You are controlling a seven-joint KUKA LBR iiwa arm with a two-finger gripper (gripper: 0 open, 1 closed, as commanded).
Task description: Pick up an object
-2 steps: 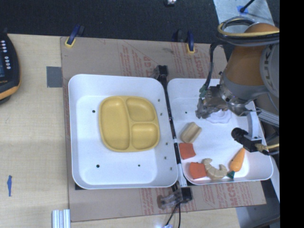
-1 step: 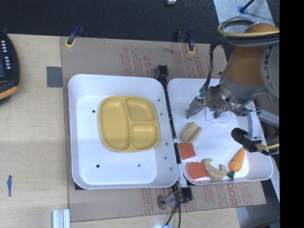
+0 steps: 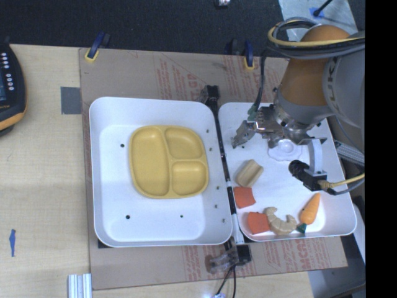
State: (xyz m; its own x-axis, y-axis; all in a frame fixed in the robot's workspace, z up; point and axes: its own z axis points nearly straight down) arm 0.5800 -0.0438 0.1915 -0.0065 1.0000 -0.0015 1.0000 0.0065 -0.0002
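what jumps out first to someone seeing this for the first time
The yellow divided plate lies alone in the middle of the left bin. The grey and orange arm hangs over the right bin, its gripper above the bin's far end. Nearer the camera lie small food toys, among them a carrot.

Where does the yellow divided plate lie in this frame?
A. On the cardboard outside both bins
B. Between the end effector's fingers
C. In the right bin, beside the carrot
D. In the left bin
D: the yellow divided plate rests flat on the floor of the left bin.
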